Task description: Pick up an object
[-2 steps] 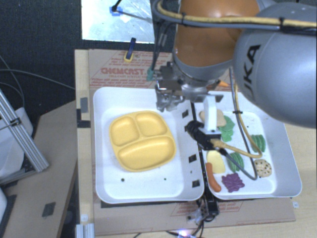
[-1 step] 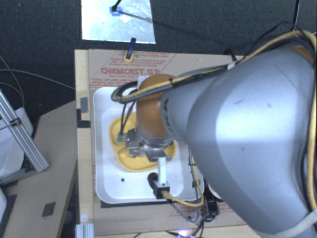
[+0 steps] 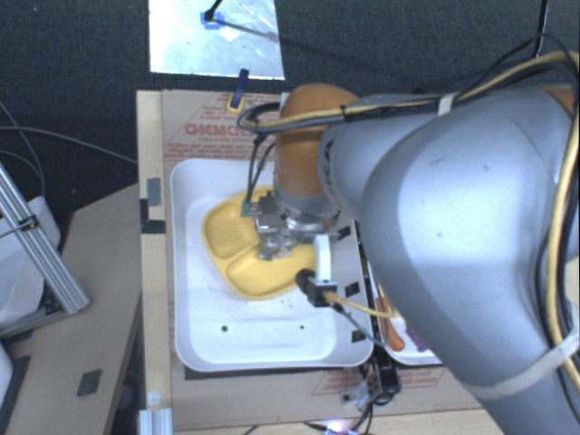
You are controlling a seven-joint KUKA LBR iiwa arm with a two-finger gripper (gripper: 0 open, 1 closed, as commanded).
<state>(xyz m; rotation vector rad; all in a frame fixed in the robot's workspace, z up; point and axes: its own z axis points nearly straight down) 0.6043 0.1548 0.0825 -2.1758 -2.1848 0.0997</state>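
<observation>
A yellow divided plate (image 3: 237, 247) lies in the left white bin (image 3: 263, 338), toward its back and middle. My gripper (image 3: 276, 243) is down over the plate's right side, right against it, hanging below the orange band of the wrist. The wrist body and cables cover the plate's right edge.
The grey arm covers nearly all of the right bin; an orange object (image 3: 395, 332) and a purple patch (image 3: 419, 341) peek out at its front left corner. A cardboard sheet (image 3: 204, 125) lies under the bins. A shiny metal plate (image 3: 216, 24) sits behind them.
</observation>
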